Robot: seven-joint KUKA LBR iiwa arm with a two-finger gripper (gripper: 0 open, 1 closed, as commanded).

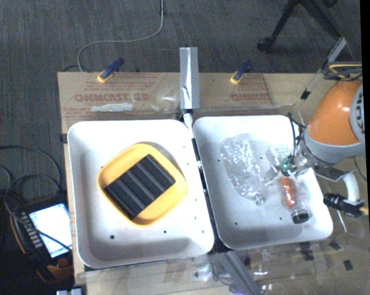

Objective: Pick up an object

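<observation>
Gripper low over right bin, beside bottle and crumpled plastic (presumably seeking a grasp); finger state indiscernible; nothing visibly held.

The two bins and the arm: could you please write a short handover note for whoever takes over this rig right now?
Gripper: low over the right bin, near its right side; I cannot tell whether it grips anything.
Right bin: crumpled clear plastic bottle in the middle; small bottle with orange contents and a dark cap lying just below the gripper.
Left bin: yellow object with a black ribbed top, lying at its centre.
Done: nothing visibly lifted.
Left: grasp one object and raise it; the small bottle looks nearest.
</observation>
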